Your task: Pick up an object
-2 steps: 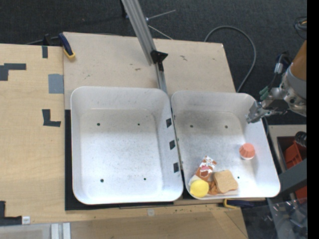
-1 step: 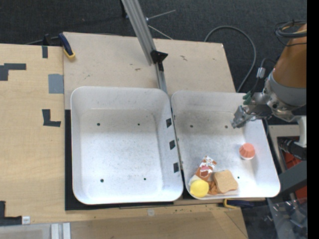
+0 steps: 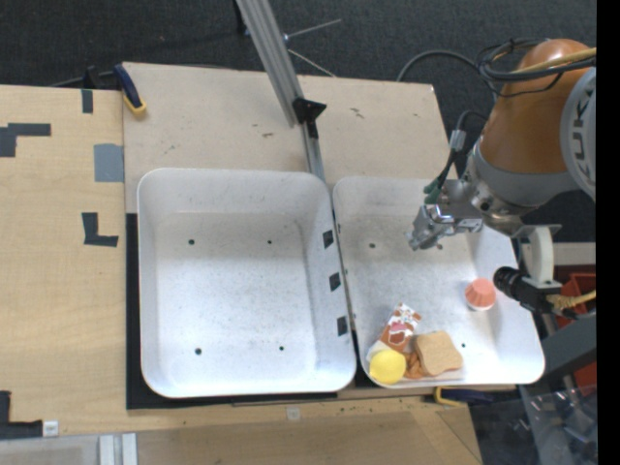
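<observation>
My gripper (image 3: pixel 424 237) hangs over the upper middle of the right bin (image 3: pixel 387 211), below the orange band of the arm. Nothing shows between its fingers. At the bin's front edge lie a yellow ball (image 3: pixel 387 367), a tan slice of bread (image 3: pixel 439 353) and a small orange-and-white packet (image 3: pixel 399 327), packed close together. A small pink cup (image 3: pixel 480 294) stands apart, toward the bin's right side. The gripper is well above and behind this cluster in the view.
The left bin (image 3: pixel 232 279) sits beside the right one, sharing a middle wall. A slanted metal pole (image 3: pixel 276 56) rises behind the bins. A blue-and-yellow clamp (image 3: pixel 130 88) lies at the bench's back left corner. Cables run near the arm at the right.
</observation>
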